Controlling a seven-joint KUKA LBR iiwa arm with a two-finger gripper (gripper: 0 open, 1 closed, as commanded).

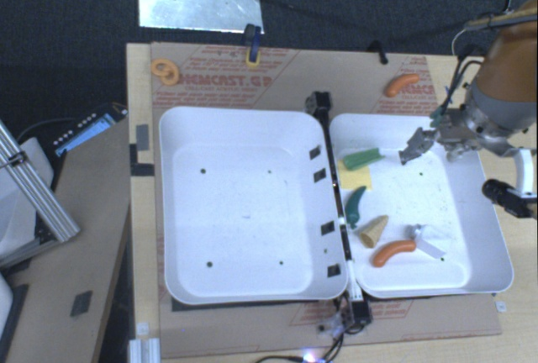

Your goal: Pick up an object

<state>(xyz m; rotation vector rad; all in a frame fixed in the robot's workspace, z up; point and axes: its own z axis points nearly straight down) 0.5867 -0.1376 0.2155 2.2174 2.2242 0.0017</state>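
The right bin (483,227) holds several small objects. A green tool with a white tip (363,158) lies near its top left, above a yellow square (355,177). Below them are a dark green pepper (356,204), a tan cone (374,228), an orange sausage (392,252) and a grey-white piece (425,241). My gripper (414,148) hangs low over the bin's upper middle, just right of the green tool's white tip. I see nothing clearly held in it.
The left bin (244,122) sits beside the right one, with a black hinged divider (329,185) between them. On the cardboard behind lie another orange sausage (402,85), a pretzel ring (166,71) and a yellow clamp (251,46).
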